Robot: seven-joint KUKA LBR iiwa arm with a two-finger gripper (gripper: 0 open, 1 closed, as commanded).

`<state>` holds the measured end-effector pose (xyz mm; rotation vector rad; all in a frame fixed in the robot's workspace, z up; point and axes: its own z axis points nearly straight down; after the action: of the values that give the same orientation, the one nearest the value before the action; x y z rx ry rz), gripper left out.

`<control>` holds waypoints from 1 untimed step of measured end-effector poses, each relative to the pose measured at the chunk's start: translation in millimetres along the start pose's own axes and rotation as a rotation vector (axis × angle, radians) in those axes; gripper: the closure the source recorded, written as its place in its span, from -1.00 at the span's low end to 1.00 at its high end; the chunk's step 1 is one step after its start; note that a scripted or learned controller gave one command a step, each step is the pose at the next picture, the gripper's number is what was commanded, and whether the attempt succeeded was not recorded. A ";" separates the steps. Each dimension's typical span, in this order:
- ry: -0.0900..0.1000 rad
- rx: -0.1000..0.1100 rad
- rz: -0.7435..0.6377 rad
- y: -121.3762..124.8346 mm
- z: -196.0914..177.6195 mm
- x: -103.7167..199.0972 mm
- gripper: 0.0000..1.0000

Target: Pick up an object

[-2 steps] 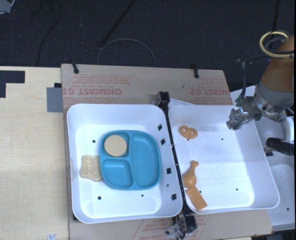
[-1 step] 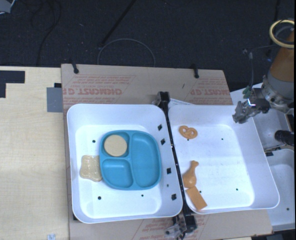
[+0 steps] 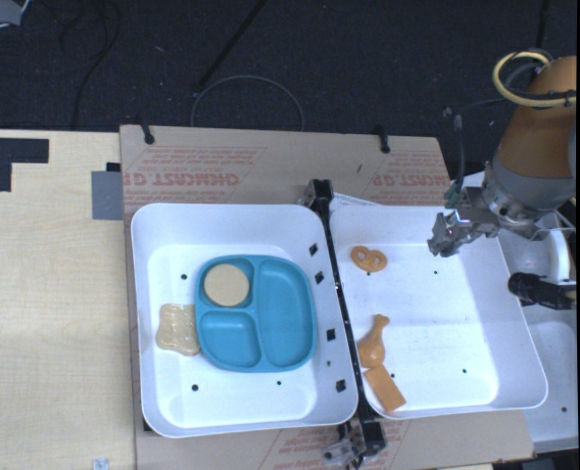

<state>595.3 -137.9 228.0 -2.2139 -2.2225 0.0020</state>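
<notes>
Two shallow white plastic bins sit side by side on brown printed cardboard, centre to lower frame: left bin [image 3: 163,262], right bin [image 3: 486,360], both glossy with rounded corners and small dark holes in the floors. A black divider strip runs between them.

Grey arm with an orange band [image 3: 535,135] enters at the upper right, smooth rounded casing. Its metal two-finger gripper [image 3: 447,235] hangs over the upper right part of the right bin, near the rim. Gripper opening: cannot tell, detail too small and dark. Nothing visible between its tips.

Left bin: blue moulded plastic compartment tray [image 3: 261,316], rounded, matte, lying flat at centre. A round tan disc-shaped biscuit [image 3: 225,284] lies in its upper left compartment. A pale beige, rough-edged slab like toast [image 3: 177,329] lies on the bin floor, touching the tray's left edge.

Right bin: orange-brown drumstick-shaped piece [image 3: 374,343] at lower left; just below it an orange wedge-shaped block [image 3: 387,391]; a small brown pretzel-shaped twist [image 3: 368,258] at upper left, well apart from the gripper.
</notes>
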 end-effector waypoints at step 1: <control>0.000 0.000 0.000 -10.5 -4.1 46.2 1.00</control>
<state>584.6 -91.7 232.2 -2.2140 -2.2224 0.0013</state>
